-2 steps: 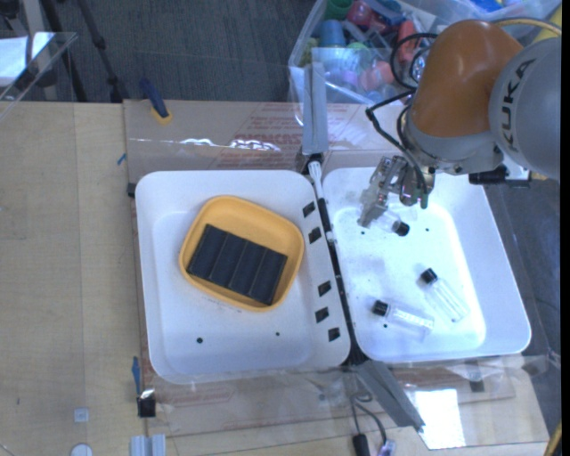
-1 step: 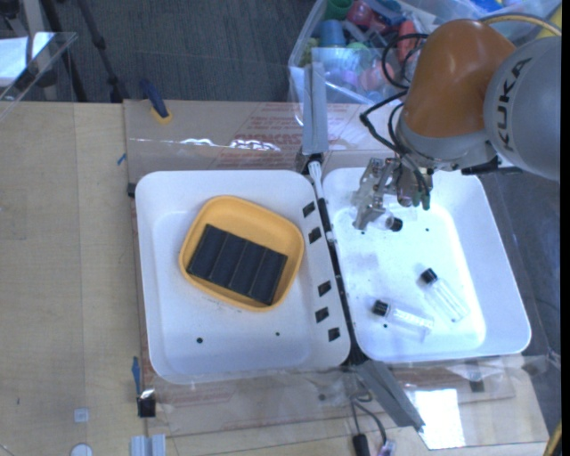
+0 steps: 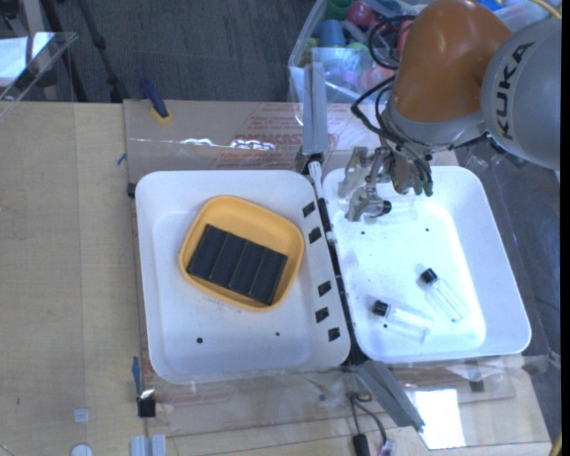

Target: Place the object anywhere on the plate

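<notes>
A yellow square plate [image 3: 198,236] lies in the left bin [image 3: 169,347]. On the plate rests a flat black ridged block [image 3: 239,264], tilted a little and covering most of the plate's floor. My gripper [image 3: 364,203] hangs over the back left corner of the right bin [image 3: 499,267], just right of the divider between the bins and well apart from the plate. The arm's orange band [image 3: 441,58] sits above it and hides part of the wrist.
Two clear vials with black caps lie in the right bin, one near the front [image 3: 401,319] and one right of centre [image 3: 443,292]. Black clips [image 3: 322,287] line the seam between the bins. A bin of clutter [image 3: 356,27] stands behind the bench.
</notes>
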`<state>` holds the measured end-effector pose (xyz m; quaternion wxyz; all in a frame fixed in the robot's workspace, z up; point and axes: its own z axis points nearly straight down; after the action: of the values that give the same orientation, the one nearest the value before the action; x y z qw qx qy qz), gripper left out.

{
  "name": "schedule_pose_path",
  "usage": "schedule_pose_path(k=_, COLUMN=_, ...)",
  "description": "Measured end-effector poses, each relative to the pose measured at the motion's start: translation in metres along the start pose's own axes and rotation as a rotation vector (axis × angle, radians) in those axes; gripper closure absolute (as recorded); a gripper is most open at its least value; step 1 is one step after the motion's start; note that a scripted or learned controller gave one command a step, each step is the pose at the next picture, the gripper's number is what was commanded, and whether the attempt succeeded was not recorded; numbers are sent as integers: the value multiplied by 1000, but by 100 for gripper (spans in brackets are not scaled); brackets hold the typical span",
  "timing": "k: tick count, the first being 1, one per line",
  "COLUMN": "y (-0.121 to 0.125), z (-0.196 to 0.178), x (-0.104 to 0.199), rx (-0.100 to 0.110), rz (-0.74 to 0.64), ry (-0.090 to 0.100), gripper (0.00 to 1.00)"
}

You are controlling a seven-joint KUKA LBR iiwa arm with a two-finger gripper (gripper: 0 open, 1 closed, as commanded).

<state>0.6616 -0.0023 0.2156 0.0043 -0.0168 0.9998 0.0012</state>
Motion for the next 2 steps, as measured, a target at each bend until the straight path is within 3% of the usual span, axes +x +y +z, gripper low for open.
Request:
schedule_pose_path(k=1, y=-10, z=30, x=-5, rx=-1, rz=-143, ry=5, gripper=100)
schedule_pose_path(k=2, y=45, z=8, x=-8, rx=-1, rz=-325, ry=-1, gripper=100)
